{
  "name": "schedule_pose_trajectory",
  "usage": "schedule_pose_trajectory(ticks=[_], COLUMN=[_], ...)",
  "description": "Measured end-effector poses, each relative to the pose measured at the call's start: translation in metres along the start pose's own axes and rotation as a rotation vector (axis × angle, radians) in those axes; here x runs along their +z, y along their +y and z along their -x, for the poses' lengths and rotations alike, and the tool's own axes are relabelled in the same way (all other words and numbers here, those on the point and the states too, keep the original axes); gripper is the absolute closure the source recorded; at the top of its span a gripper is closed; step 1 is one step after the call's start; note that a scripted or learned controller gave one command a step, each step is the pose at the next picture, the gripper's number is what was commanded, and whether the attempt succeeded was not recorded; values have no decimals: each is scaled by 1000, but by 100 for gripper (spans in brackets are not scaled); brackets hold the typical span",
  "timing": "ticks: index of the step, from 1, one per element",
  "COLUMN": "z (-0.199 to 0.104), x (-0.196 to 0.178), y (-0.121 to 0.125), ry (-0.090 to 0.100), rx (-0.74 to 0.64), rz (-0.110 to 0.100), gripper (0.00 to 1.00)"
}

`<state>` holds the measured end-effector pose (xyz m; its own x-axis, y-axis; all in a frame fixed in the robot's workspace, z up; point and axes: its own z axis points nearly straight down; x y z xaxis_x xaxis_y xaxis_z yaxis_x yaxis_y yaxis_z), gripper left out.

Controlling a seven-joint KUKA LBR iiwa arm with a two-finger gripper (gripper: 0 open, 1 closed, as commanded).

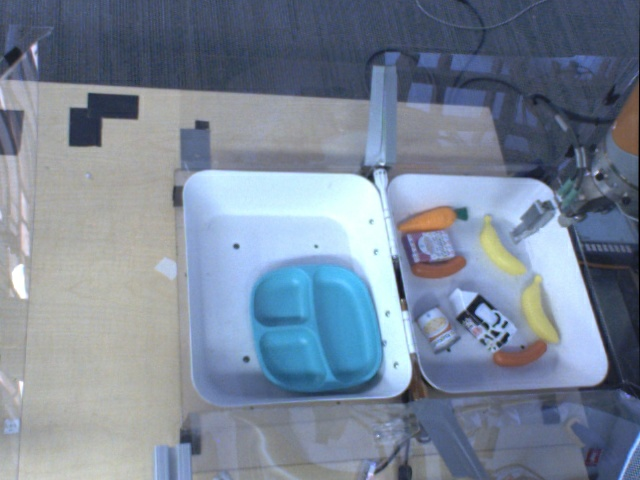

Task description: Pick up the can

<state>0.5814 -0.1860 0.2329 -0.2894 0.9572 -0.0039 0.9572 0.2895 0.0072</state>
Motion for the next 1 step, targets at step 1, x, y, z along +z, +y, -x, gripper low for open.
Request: schedule_pose_trajectory(ticks=[1], z=[-1], x=[137], y=[-23], ry=[1], rx=[117], rz=[-2], gripper=[0])
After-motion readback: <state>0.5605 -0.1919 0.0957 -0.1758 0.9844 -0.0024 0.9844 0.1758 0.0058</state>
